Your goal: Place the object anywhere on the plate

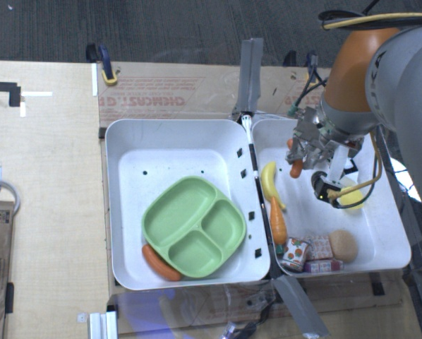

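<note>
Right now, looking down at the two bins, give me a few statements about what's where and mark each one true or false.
1. The green plate lies in the left bin. True.
2. A sausage sits inside one of the plate's compartments. False: it lies on the bin floor against the plate's lower-left rim.
3. The pincer is over the right bin. True.
4. The banana is on the plate. False: it lies in the right bin near the divider.
5. The carrot lies just below the banana. True.

Open bin floor around green plate (194,226), sausage (160,263) beside
</note>
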You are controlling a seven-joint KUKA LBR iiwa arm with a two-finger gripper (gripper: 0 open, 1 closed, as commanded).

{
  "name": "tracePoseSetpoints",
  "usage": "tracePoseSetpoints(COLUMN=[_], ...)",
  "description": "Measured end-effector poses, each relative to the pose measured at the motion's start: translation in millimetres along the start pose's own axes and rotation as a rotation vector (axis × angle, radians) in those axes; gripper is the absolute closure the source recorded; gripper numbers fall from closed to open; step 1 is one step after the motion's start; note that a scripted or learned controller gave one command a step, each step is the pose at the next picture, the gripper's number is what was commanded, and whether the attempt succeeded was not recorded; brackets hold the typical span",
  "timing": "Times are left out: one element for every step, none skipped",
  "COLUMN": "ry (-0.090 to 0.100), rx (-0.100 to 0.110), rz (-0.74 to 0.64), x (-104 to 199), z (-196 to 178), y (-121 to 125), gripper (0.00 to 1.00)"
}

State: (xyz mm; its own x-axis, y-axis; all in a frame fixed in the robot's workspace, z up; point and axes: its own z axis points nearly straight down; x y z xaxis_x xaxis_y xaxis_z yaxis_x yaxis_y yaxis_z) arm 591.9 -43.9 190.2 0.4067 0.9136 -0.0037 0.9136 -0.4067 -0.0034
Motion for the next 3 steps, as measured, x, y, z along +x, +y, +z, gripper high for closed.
tracePoseSetpoints(ry=[0.001,0.001,0.001], rx=[0.001,0.001,0.0], rz=[-0.17,-0.305,-0.304], x=[27,81,81], z=[0,0,0], y=[-62,-162,-162], gripper=[1.0,1.0,0.0])
